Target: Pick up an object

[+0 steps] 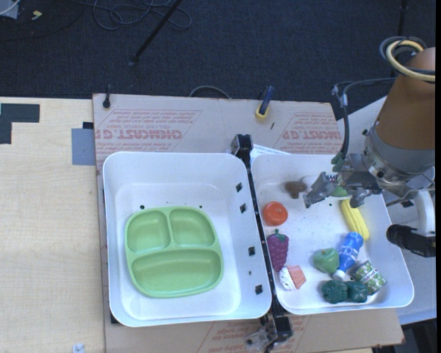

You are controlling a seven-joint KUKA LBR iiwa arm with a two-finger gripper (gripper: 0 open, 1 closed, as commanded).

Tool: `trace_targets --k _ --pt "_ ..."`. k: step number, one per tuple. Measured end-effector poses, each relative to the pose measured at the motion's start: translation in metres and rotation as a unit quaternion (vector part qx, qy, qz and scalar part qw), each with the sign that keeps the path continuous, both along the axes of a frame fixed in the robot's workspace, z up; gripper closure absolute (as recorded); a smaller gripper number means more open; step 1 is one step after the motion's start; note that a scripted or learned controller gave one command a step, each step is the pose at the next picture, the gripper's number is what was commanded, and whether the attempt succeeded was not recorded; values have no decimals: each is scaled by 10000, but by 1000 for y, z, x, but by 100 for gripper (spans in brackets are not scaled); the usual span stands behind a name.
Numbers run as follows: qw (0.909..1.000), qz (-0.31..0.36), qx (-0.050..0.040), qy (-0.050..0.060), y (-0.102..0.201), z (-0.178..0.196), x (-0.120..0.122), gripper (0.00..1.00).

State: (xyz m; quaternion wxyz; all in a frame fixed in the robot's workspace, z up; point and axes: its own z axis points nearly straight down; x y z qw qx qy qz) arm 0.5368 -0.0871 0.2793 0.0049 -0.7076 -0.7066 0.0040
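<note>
- Dark green knobbly plastic vegetable, broccoli-like: near right corner of the right-hand shallow white bin, lowest item in view.
- Small patterned green-and-white tin: just beside the broccoli-like piece, touching or nearly so.
- Blue-and-white plastic bottle: lying tilted, cap end toward the near side, between the tin and a green rounded plastic pepper shape.
- Small white-and-orange-red wedge-shaped pieces: near the divider; too small to identify.
- Purple plastic grape bunch with green top: just beyond the wedge pieces.
- Round orange plastic fruit: farther back, close to the divider.
- Yellow plastic corn cob: lying lengthwise at the right, directly under the gripper.
- Small brown lump: far end of the bin, left of the gripper.
- Two-finger gripper: low over the far part of the right bin, above the corn's far end; fingers appear spread apart with nothing visibly between them, though a green patch beside them is hard to read.
- Light green three-compartment plastic plate: lying flat in the left-hand shallow white bin, well apart from the gripper.
</note>
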Motion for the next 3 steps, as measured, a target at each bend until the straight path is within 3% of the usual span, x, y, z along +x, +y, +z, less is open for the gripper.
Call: trace_targets --k 1,3 --pt "10000 8 -7 -57 0 6 2 0" --pt "10000 -2 3 -17 9 -86 4 0"
